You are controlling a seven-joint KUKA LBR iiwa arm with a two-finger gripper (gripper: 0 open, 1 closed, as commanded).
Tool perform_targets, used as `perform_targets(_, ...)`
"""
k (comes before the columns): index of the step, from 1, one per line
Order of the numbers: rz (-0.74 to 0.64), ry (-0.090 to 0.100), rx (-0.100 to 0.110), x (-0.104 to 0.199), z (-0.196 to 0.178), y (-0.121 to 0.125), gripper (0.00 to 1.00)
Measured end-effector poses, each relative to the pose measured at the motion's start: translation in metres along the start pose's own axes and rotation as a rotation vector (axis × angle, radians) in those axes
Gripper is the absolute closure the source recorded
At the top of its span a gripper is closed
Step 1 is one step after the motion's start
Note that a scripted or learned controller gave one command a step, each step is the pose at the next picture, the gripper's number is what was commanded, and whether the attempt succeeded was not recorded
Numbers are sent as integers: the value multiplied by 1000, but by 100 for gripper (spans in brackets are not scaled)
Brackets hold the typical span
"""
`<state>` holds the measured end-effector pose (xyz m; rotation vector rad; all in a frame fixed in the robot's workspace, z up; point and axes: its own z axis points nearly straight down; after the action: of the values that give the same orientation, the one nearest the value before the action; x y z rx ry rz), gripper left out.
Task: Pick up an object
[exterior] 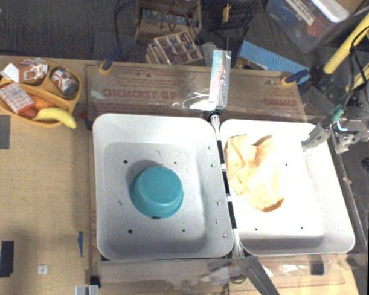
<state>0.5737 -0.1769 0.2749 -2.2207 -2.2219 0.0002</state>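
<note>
1. The tool (315,137) sits at the right bin's far right corner, just over the rim; it is small and blurred, so whether it is spread or pressed together cannot be told.
2. What shows of the arm (348,128) behind it is pale metal with cables, reaching in from the table's right edge.
3. The right bin (314,233) is a shallow white tray with rounded corners and a smooth flat floor.
4. A tan cloth (256,173) lies crumpled along that bin's left wall, soft and folded, with a darker brown edge at its near end. It is well apart from the tool.
5. The left bin (111,171) has the same white, rounded shape.
6. A teal bowl (157,191) rests upside down near its middle, round and smooth, looking like plastic.
7. At the table's far left corner stands an orange tray (11,104) with a yellow banana (57,116) and small packets.
</note>
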Motion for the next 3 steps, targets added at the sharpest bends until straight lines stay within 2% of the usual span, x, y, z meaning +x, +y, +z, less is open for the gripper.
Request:
perform_targets(1,-25,0,-1,61,92,25,0)
perform_targets(2,-187,-2,-11,50,186,-21,0)
perform_targets(3,194,-2,-2,14,109,-12,0)
